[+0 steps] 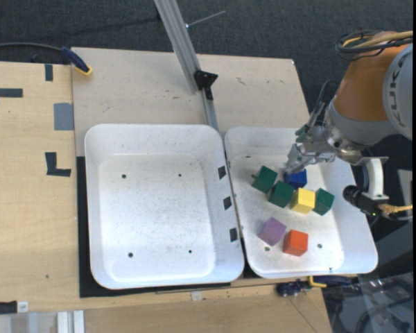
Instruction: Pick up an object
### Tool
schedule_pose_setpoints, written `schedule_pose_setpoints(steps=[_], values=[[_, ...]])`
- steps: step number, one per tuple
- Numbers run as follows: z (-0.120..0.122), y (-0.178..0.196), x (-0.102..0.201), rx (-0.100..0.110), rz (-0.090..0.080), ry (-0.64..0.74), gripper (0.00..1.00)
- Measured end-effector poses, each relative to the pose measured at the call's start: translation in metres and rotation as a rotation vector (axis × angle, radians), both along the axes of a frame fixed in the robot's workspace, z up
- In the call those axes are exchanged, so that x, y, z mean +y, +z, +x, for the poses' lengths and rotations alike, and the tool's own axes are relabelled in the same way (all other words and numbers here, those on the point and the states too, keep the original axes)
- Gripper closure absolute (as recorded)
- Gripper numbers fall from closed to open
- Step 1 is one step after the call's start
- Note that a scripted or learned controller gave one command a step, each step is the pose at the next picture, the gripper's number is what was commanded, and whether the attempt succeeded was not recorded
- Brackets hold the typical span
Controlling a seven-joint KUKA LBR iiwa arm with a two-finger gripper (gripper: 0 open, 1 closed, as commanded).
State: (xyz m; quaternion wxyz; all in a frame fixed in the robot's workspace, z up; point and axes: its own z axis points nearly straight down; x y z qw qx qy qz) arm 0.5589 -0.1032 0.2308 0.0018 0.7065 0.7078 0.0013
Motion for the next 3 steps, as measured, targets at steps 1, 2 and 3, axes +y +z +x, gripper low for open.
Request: schedule_pose_setpoints(steps=[1, 2, 3], values=[[0.011, 0.010, 0.053, 0.004, 0.003, 0.005, 1.00], [0.008, 0.008, 0.101, 0.006, 0.002, 0.004, 1.00], [0.016, -0.006, 0.153, 0.006, 0.001, 0.004, 1.00]])
